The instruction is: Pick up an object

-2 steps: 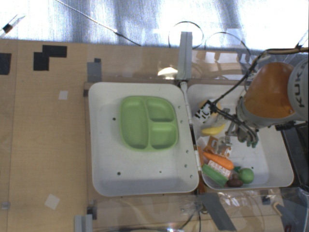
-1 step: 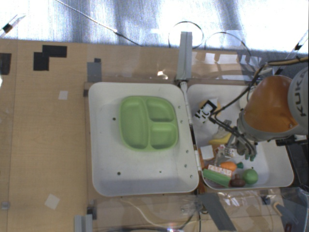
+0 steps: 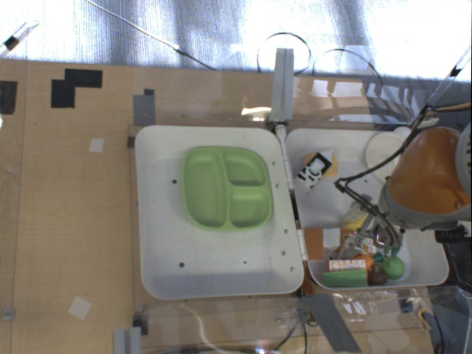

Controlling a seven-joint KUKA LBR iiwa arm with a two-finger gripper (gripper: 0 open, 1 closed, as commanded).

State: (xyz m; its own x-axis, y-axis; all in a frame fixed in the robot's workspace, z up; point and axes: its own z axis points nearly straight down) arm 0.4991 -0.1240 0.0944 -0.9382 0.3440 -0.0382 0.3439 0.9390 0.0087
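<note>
My gripper (image 3: pixel 371 240) hangs low over the front part of the right bin (image 3: pixel 324 198), under the grey arm with its orange band (image 3: pixel 431 169). Just below it lies a cluster of small objects: a green block (image 3: pixel 344 277), a red and white box (image 3: pixel 346 264), a green ball (image 3: pixel 394 267) and a small brown piece (image 3: pixel 377 276). A yellow object (image 3: pixel 355 217) sits partly hidden right behind the gripper. A black and white item on a yellow base (image 3: pixel 316 167) lies apart at the bin's back left.
The left bin (image 3: pixel 162 271) holds a green divided plate (image 3: pixel 226 187). An orange patch (image 3: pixel 313 243) shows at the right bin's left wall. A grey post (image 3: pixel 282 87) stands behind the divider between the bins. Cables (image 3: pixel 372 169) run from the arm to the gripper.
</note>
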